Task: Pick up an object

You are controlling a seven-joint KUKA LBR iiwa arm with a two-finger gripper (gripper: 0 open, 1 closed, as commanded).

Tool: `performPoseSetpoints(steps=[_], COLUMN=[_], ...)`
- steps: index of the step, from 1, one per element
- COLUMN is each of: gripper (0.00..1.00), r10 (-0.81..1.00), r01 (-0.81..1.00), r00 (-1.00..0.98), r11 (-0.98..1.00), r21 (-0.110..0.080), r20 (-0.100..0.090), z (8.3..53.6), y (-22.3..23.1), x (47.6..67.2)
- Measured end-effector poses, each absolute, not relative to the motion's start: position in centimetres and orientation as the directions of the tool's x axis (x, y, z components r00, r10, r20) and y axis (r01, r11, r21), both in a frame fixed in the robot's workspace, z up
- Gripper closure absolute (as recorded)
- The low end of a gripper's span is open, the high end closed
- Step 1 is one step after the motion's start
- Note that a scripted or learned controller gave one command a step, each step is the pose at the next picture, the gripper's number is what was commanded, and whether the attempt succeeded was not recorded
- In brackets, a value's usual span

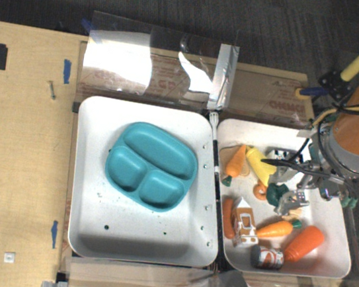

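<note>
Gripper (289, 201) above carrot (275, 229) lying leftward-down.

The bench (12, 148) is a flat top of pale wood, marked with a few black angular shapes and short strips of blue tape near its left side. Two shallow white bins rest directly on it, side by side and touching along their inner edges. The left bin (82, 212) sits near the middle of the view; the right bin (338, 263) lies against it (partly under the arm). Behind both bins, a sheet of clear glossy plastic (150, 68) lies over brown cardboard (267, 92), with a grey strip of tape (223, 76) standing across it.
</note>
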State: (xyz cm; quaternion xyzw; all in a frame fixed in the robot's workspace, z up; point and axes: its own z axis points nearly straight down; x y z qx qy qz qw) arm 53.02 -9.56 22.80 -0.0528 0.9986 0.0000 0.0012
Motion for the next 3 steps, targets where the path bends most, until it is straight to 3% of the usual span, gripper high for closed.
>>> performPoseSetpoints(steps=[1,2,3], gripper=[0.00,0.00,0.00], r10=[-0.108,0.071,-0.182], r01=[-0.108,0.071,-0.182], r00=[-0.994,-0.997,-0.983], r11=[0.994,0.998,0.983], r21=[0.000,-0.001,-0.006], r20=[-0.005,-0.013,-0.012], z=[22.9,8.9,8.8], y=[-9.5,-14.2,-22.5], x=[53.1,52.9,55.0])
